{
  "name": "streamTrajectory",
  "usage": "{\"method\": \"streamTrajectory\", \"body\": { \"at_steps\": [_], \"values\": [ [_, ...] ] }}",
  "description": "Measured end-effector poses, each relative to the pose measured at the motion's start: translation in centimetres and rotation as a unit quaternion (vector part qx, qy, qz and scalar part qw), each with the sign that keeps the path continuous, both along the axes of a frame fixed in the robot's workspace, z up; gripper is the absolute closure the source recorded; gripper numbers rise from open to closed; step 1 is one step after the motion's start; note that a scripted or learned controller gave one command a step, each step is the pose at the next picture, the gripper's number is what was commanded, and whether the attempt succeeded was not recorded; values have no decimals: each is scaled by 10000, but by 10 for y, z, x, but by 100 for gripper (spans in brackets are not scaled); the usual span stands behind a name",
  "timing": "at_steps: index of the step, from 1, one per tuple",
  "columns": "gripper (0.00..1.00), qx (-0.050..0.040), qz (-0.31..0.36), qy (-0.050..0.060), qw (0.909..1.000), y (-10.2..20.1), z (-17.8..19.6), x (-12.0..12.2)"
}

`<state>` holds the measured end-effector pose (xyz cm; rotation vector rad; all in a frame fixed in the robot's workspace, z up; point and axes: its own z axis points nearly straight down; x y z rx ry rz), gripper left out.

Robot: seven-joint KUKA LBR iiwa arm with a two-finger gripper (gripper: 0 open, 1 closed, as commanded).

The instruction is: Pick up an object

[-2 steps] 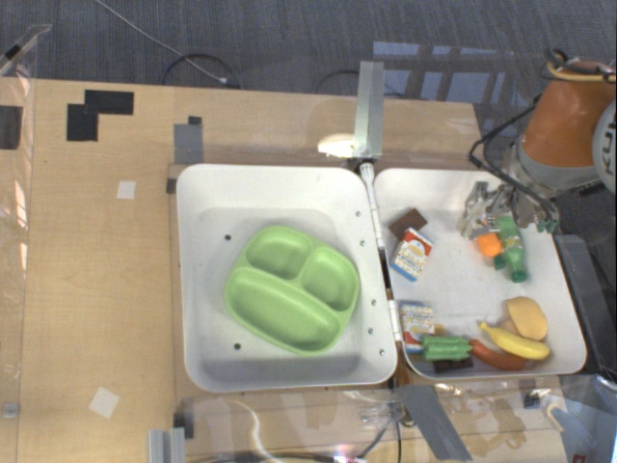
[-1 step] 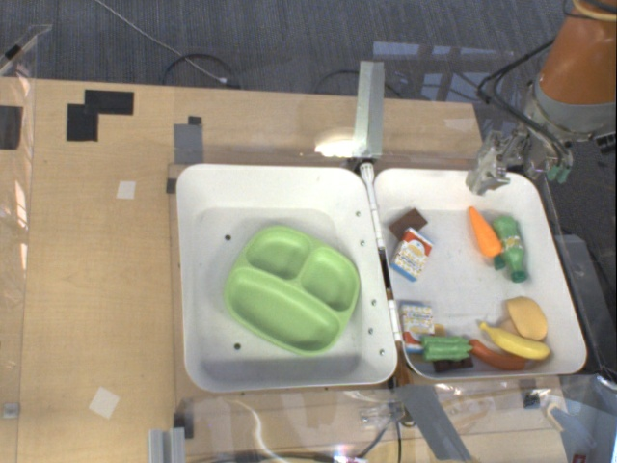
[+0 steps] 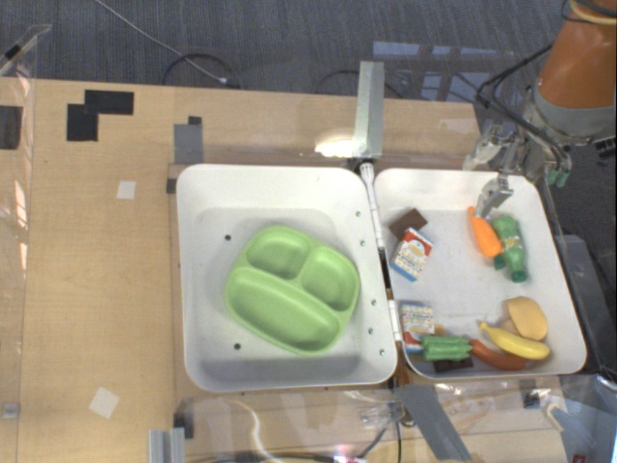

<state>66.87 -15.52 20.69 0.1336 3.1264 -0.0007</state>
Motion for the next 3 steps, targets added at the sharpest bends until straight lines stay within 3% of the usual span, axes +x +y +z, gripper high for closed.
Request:
{"method": "streamTrajectory", "body": {
  "at_steps": [1,2,3],
  "values": [
    [0,-9,372,-21,9993,5,-116,-7],
    [0,-17,795,11,9968,-36,-119,-27],
    [0,0,288,10,9996,-31,-119,-34]
  ]
}}
